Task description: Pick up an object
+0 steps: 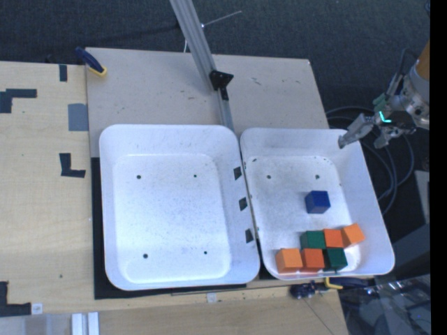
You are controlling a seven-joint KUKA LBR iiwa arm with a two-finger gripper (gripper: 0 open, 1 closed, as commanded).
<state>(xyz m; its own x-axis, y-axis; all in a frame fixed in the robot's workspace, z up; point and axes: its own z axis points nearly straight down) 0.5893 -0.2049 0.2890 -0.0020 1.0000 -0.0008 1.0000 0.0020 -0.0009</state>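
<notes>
A blue cube (pixel 317 202) lies alone in the middle of the right bin (pixel 363 166). Near that bin's front edge sits a cluster of blocks: an orange one (pixel 288 259), another orange one (pixel 313 258), a green one (pixel 313 240), a dark green one (pixel 336 258), and two more orange ones (pixel 334 238) (pixel 354 234). My gripper (pixel 364 134) hangs at the bin's far right corner, above its rim, well away from the blocks. Its fingers are spread apart with nothing between them.
The left bin (pixel 112 187) stands beside the right one, their rims touching. A slanted metal rail (pixel 199 44) runs down to the gap between the bins. A blue and yellow tool (pixel 91 61) lies at the bench's far left. Cables (pixel 394 173) hang to the right of the bench.
</notes>
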